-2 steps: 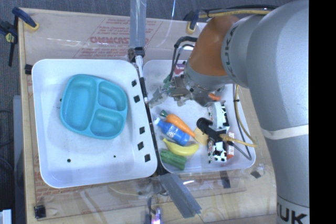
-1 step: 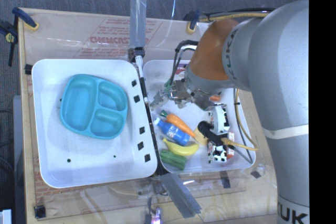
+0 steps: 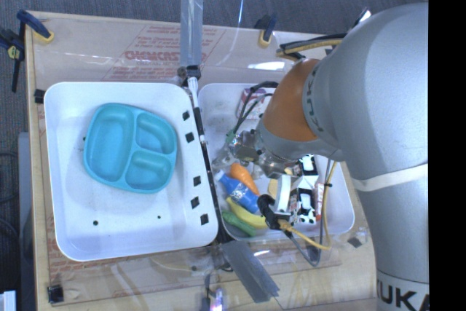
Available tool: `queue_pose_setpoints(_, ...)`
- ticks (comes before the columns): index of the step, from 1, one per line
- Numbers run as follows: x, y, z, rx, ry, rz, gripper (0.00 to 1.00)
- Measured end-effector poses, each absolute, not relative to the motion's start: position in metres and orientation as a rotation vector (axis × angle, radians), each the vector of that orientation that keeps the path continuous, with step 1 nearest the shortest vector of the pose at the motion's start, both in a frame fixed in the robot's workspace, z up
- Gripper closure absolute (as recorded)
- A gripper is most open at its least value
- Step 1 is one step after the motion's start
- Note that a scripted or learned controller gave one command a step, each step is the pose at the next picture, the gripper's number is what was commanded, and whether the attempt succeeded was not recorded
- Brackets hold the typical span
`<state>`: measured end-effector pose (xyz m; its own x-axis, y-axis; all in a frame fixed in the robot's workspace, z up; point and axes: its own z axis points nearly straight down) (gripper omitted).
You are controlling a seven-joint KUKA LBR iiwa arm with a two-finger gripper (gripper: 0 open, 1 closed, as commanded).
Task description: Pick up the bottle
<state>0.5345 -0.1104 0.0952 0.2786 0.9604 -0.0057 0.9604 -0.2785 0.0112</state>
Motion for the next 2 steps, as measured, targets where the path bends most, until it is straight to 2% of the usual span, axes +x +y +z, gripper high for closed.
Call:
queue_pose_setpoints(1,0.4774,-0.1133,0.0912,2.682,1.644,-0.002,0.00)
queue_pose_setpoints(2,0.4781,-0.1133,0.1006,2.679,1.651,-0.003,1.00)
